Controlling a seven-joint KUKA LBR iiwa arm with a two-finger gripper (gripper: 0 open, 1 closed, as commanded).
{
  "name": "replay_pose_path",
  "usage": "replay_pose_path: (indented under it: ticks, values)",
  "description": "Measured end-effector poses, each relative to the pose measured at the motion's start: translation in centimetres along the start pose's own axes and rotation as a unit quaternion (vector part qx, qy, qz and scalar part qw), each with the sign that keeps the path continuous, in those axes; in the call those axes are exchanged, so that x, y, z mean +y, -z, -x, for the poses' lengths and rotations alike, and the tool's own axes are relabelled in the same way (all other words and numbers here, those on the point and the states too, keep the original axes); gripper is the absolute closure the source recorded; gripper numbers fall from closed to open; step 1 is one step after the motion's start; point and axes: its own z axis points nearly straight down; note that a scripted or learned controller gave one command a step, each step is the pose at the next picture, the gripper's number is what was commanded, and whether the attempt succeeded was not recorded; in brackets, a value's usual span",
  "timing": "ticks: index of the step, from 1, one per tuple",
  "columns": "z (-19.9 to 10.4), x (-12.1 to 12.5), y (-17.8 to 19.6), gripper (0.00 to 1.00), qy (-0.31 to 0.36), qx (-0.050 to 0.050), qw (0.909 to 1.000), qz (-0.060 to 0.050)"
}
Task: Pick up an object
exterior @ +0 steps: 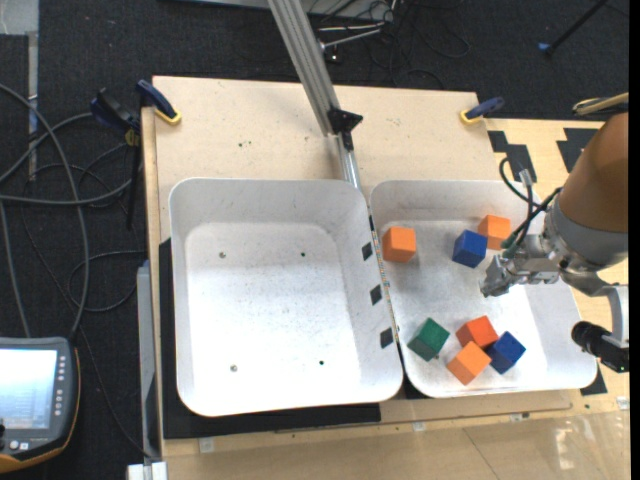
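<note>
I have the gripper (pixel 497 280) just below the blue cube (pixel 469 249) for a grab, finger spread unreadable.

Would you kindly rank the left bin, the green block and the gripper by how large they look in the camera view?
1. left bin, largest by far
2. gripper
3. green block
The last two look close in size, so that order is uncertain.
</note>
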Motion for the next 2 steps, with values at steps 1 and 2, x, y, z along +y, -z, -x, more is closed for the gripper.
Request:
replay_pose_path:
  ticks: [1,2]
  values:
    - [-5.7,1.6,1.3,1.00,0.003,0.001,1.0000,-0.001]
    - [-11.5,3.4,2.2,1.00,0.003,0.002,1.0000,-0.001]
